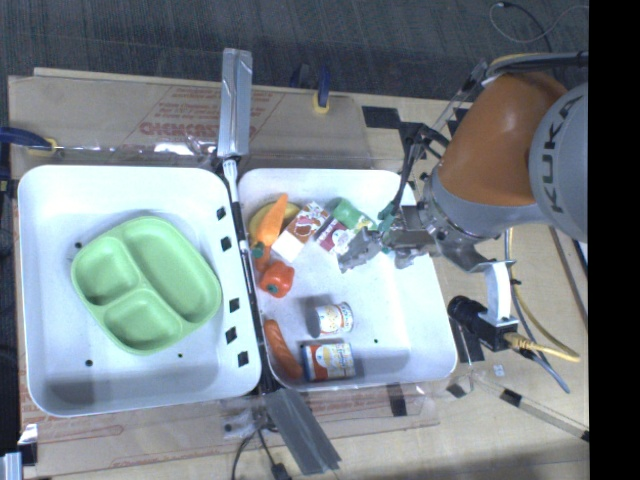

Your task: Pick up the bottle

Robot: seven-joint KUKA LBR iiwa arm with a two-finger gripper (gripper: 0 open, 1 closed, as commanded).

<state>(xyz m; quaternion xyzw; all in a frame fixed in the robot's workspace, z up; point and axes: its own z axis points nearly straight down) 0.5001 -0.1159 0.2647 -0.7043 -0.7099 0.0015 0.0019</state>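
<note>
Reaching in from 3 o'clock, 1 grey arm with an orange band holds its gripper low over the right bin, in that bin's upper half.

Item 1, gripper: metal fingers point toward 9 o'clock, just beside a cluster of small packages. How far apart the fingers stand cannot be told, and nothing is plainly seen between them.

Item 2, bottle: no object in the right bin can be made out with certainty as the bottle. The nearest candidate is a green item at 11 o'clock from the gripper, touching or nearly touching it.

Item 3, red-and-white carton: lies at 9 o'clock from the green item, tilted.

Item 4, white block: sits at 8 o'clock from the carton, close to it.

Item 5, yellow banana toy: against the bin's left wall, at 10 o'clock from the white block.

Item 6, orange pepper toy: at 6 o'clock from the white block, near the left wall.

Item 7, 2 cans: the small can rests on its side near the bin's middle; the larger can lies at 6 o'clock from it, by the front wall.

Item 8, orange carrot toy: touching the larger can at its 9 o'clock.

Item 9, left bin: holds 1 green divided plate with 3 compartments.
</note>
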